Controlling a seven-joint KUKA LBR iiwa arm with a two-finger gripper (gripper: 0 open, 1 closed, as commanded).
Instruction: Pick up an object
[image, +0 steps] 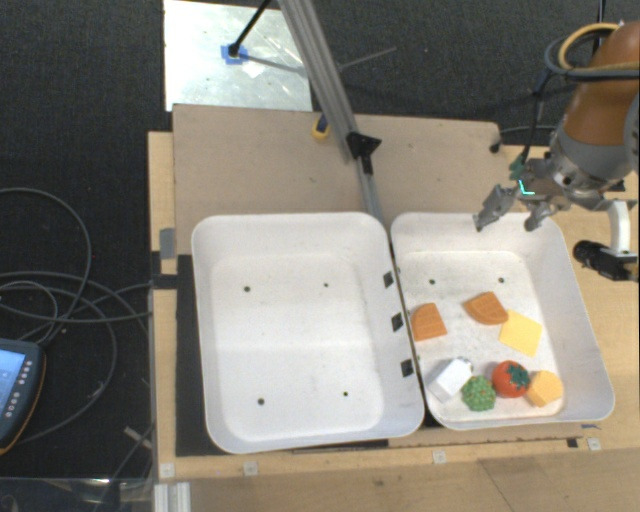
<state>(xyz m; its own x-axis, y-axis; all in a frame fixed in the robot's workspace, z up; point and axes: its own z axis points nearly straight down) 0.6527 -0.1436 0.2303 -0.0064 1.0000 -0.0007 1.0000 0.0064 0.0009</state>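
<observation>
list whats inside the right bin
Right bin: two orange wedge pieces, yellow cheese slice, white block, green broccoli, red tomato, small orange-yellow block. Anything beneath them is hidden.

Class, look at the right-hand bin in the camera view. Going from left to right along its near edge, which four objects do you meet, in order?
White block → green bumpy piece → red round piece → small orange block, all lying in the right bin.
</observation>
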